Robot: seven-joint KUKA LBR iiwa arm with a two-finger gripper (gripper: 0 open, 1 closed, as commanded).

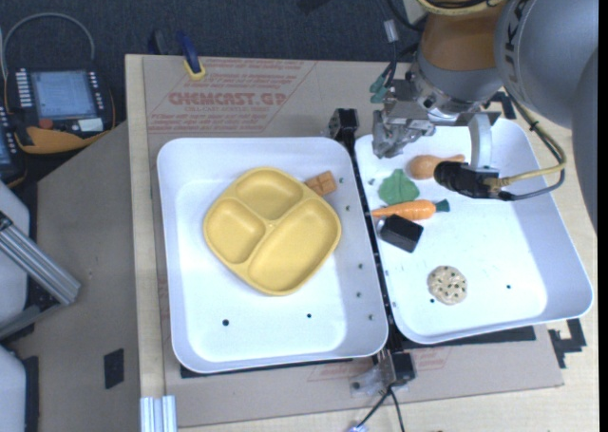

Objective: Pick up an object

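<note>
While the arm reaches in over the right bin, I see the gripper hanging at that bin's far left corner, its fingers close together with only a thin gap and nothing between them. Just below the fingertips lies a green leaf-shaped piece, and below that a carrot and a black block. To the gripper's right sits an orange rounded object; a cookie lies well below. Off to its lower left, the yellow divided plate rests in the left bin, a small tan block at its edge.
</note>
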